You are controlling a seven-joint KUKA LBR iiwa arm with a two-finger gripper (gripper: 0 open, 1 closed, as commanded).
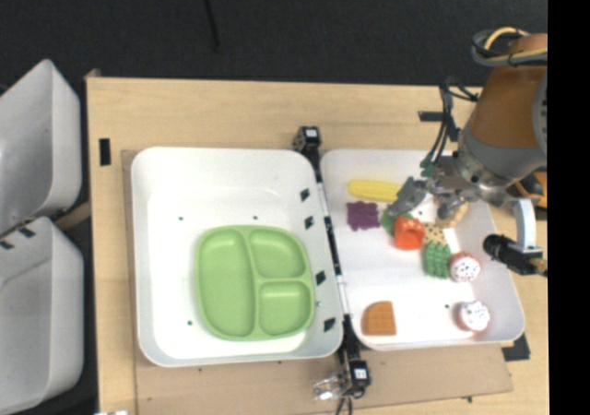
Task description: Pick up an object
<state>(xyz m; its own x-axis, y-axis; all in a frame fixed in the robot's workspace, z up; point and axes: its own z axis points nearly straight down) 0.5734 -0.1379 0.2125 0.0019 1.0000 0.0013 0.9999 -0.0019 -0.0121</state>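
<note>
**Arm low over the toy-filled right bin**

A pale wooden surface [111, 312] sits against a dark floor, with white rounded shapes [32, 219] at the left edge of the view. Two shallow white bins lie on it side by side, their inner rims touching along a line of small black clips.

The left bin [157, 183] holds a light green divided plate [252, 282], lying flat in its lower middle part, with three compartments facing up.

The right bin [489, 330] carries the small objects. A yellow corn cob [371, 189] lies near its upper left. Just below it sits a purple block [362, 216]. To the right of that is a red-orange rounded toy [408, 233] with a bit of green at its upper left. A green knobbly piece [436, 260] lies just below and right of the red toy, and a white round piece with a red mark [465, 268] is beside it. Near the bottom rim lie a brown waffle-like square [379, 318] and a white round disc [474, 315], well apart from each other.

The grey arm [502, 127], with its orange band, reaches in from the right and is bent down over the upper right part of the right bin. The claw [426, 204] is low over the bin, just above the red-orange toy and right of the corn cob. Whether its fingers are apart or together cannot be told; nothing can be seen between them.
</note>
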